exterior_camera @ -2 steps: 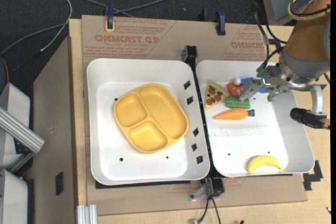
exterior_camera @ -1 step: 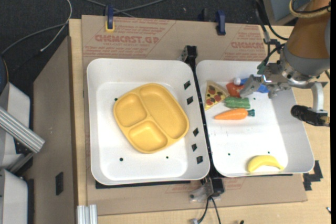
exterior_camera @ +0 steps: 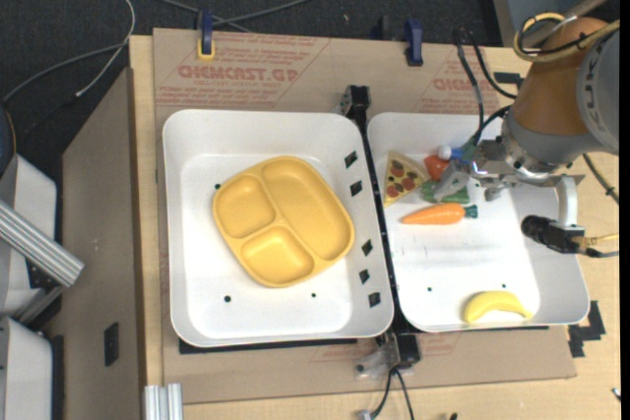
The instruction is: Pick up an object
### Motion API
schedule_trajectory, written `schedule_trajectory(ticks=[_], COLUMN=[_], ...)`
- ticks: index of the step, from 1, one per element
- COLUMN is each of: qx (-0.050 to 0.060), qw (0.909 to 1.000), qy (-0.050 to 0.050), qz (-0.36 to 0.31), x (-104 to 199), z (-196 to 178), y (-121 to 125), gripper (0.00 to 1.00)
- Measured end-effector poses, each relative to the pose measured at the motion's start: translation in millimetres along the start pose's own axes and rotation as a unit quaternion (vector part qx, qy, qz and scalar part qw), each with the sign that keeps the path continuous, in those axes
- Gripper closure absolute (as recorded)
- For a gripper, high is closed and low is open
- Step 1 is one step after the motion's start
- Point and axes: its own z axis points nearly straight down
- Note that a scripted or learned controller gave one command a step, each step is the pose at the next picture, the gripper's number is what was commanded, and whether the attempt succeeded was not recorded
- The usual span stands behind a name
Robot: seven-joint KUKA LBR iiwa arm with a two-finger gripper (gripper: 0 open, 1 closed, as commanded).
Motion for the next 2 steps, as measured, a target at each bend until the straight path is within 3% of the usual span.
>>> schedule_trajectory(ticks=[1,2], qx=[0.000,-0.003], qw=[1.0000,1.0000], qy=[0.000,0.000], qz=[0.000,0.000], x=[0.7,0.9], z=[41.9,28.1], y=[-0.4,1.2], gripper=[0.00,1.00])
